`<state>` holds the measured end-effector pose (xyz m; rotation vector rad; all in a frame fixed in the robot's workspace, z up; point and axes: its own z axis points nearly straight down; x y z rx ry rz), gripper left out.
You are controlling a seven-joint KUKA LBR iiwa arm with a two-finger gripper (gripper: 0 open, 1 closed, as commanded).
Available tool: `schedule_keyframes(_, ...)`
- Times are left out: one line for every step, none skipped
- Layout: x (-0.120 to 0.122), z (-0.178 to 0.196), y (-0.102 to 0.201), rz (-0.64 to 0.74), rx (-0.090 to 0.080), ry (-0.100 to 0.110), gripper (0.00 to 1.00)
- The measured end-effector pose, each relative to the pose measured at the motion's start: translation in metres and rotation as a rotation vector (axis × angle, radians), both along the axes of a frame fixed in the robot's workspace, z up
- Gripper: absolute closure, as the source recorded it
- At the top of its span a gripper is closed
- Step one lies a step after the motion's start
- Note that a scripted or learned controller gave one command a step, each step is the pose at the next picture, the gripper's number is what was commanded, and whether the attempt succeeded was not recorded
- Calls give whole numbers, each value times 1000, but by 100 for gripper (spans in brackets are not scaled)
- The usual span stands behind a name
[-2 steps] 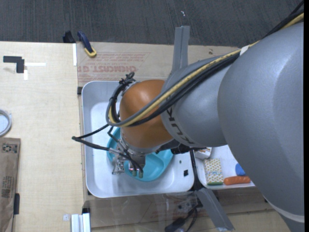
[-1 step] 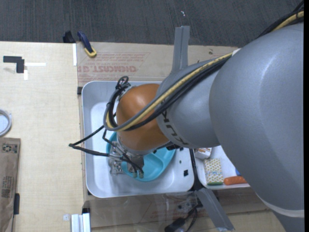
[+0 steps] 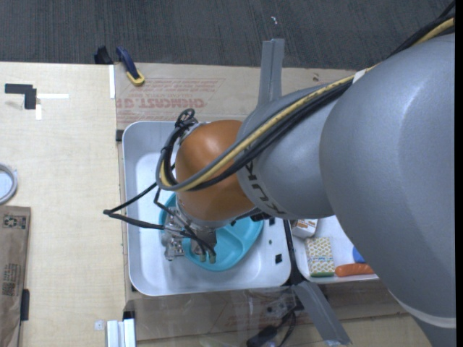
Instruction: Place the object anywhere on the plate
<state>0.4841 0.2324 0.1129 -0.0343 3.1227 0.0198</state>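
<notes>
Grey arm with an orange band reaches down into the left white bin, over the round turquoise plastic plate.

The two-finger metal gripper [image 3: 189, 246] hangs over the left edge of the turquoise plate [image 3: 239, 243], which lies in the lower part of the shallow white left bin [image 3: 137, 266]; whether it is open, or has anything between its tips, cannot be told from here. In the right white bin [image 3: 327, 233] lie a pale yellow perforated sponge block [image 3: 319, 256] and, just beside it, an orange carrot-shaped toy [image 3: 353, 270]. Black cables loop beside the wrist.
</notes>
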Motion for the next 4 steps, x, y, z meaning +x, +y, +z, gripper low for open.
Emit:
schedule_keyframes(26,15,-18,-249,-11,19,100)
schedule_keyframes(-6,9,-4,-124,-13,21,100)
schedule_keyframes(-6,51,-4,-9,-13,16,100)
schedule_keyframes(-3,94,-4,110,-13,14,100)
